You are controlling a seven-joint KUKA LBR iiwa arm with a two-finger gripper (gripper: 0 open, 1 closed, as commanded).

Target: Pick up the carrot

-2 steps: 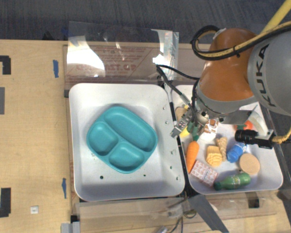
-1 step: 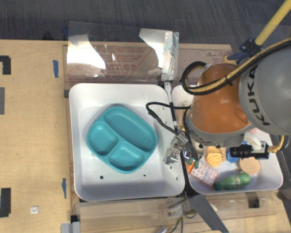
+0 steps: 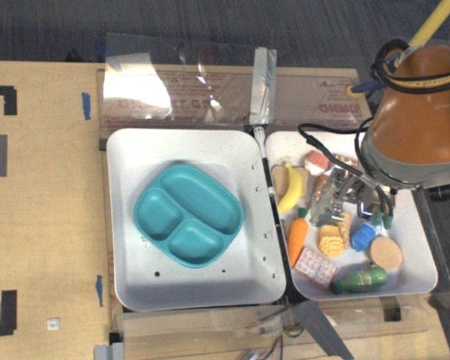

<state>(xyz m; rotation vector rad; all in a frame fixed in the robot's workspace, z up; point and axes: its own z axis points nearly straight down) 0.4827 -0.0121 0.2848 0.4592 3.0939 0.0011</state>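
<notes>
The orange carrot (image 3: 297, 239) lies in the right bin (image 3: 424, 272) near its left wall, green end up by the banana (image 3: 291, 189). My gripper (image 3: 324, 207) hangs over the middle of this bin, just right of and slightly above the carrot. It is a cluster of metal parts below the orange wrist band (image 3: 420, 118). Nothing orange shows inside it, and the carrot lies free on the bin floor.
Around the carrot lie a pink checkered block (image 3: 315, 267), a yellow ridged piece (image 3: 331, 241), a blue piece (image 3: 362, 236), a tan disc (image 3: 385, 253) and a green cucumber (image 3: 360, 279). The left bin (image 3: 127, 276) holds a teal divided plate (image 3: 187, 212).
</notes>
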